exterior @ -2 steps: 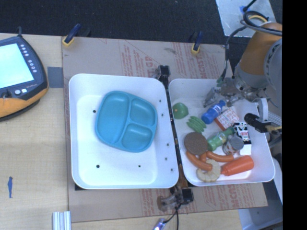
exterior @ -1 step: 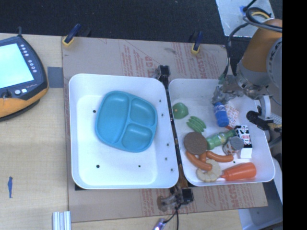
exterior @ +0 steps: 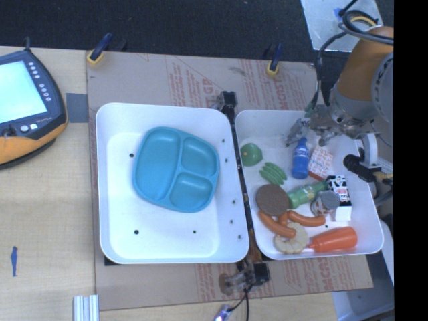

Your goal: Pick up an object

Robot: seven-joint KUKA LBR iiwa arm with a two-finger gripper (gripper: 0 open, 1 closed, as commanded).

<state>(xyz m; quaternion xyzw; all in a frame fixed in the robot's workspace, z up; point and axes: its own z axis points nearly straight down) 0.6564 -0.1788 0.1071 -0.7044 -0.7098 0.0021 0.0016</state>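
The right bin (exterior: 374,229) holds several small items. Among them are a blue bottle (exterior: 300,159), a green ball (exterior: 251,154), a ridged green piece (exterior: 273,173), a brown patty (exterior: 272,198), a green bottle (exterior: 306,194), two sausages (exterior: 277,225), an orange carrot (exterior: 333,239) and a red-and-white packet (exterior: 321,160). My gripper (exterior: 307,136) hangs over the bin's far side, open, with one finger on each side of the blue bottle's cap. Nothing is lifted.
The left bin (exterior: 114,239) holds a blue divided plate (exterior: 177,169). A black-and-white box (exterior: 339,187) and a white cube (exterior: 342,212) lie near the right bin's right wall. A pendant with a screen (exterior: 27,105) rests at the bench's far left.
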